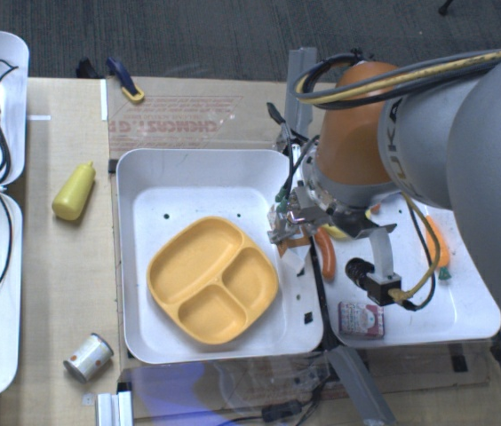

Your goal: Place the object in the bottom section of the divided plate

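A yellow divided plate (212, 280) with three sections lies in the left bin (144, 185); nothing lies in any section. My gripper (288, 224) hangs over the wall between the two bins, just right of the plate's upper right rim. Directly beside it in the right bin (473, 313) lies a reddish-orange sausage (326, 253), with a small yellow piece (339, 231) next to it. Whether anything sits in the gripper is hidden by the wrist and cables.
The right bin also holds an orange carrot-like piece (440, 240) and a pink packet (361, 319). On the bench left of the bins lie a yellow bottle (74, 192) and a small can (88, 355). A blue-handled clamp (124, 80) sits at the back.
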{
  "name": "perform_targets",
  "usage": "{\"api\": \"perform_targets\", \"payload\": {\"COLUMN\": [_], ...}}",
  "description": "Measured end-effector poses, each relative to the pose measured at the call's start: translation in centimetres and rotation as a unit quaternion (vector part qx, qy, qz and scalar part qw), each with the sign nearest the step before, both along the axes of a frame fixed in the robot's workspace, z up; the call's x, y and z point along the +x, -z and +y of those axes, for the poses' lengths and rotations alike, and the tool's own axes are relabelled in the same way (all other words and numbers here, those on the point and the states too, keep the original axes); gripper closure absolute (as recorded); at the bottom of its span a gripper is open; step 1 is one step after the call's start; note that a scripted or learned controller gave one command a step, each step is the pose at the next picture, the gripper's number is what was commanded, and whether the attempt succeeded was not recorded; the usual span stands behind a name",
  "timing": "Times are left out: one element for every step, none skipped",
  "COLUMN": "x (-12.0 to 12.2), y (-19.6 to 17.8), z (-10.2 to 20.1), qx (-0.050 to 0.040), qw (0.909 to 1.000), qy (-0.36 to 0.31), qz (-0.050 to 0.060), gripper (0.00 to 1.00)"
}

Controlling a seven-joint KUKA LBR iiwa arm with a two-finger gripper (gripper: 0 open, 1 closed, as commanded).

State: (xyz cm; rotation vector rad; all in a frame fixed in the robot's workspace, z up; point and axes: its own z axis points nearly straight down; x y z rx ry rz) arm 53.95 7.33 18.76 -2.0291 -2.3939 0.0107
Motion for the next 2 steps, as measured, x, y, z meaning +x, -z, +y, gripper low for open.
{"api": "perform_targets", "payload": {"x": [1.9,9.7], "y": [0.0,-3.8], "z": [0.8,10.8], "qx": [-0.001,-0.0013], "qw": [0.9985,1.0], "qy": [0.055,0.005], "qz": [0.0,-0.001], "gripper": [1.0,1.0]}}
